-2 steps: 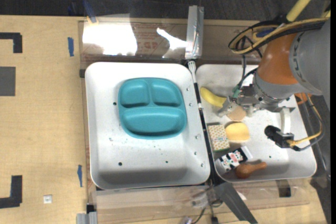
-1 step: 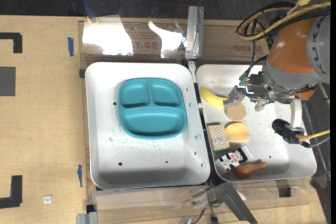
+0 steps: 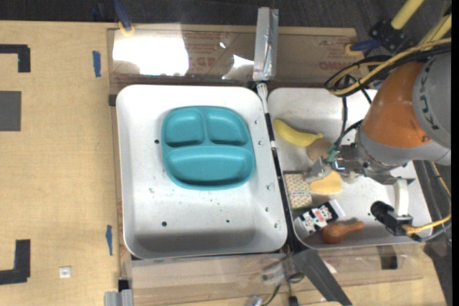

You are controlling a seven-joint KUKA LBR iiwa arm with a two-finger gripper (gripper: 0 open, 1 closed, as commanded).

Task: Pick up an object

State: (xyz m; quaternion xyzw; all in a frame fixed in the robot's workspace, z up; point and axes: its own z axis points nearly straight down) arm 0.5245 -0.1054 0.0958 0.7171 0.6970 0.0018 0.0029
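Gripper (image 3: 328, 167) low in right bin (image 3: 301, 102), centre-right of frame, between banana (image 3: 295, 134) and yellow wedge (image 3: 326, 185); finger state: cannot tell.

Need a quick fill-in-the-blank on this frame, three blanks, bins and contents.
The teal three-compartment plastic tray lies in the ___ white bin.
The yellow banana lies in the ___ white bin.
The gripper hangs over the ___ bin.

Missing words: left; right; right
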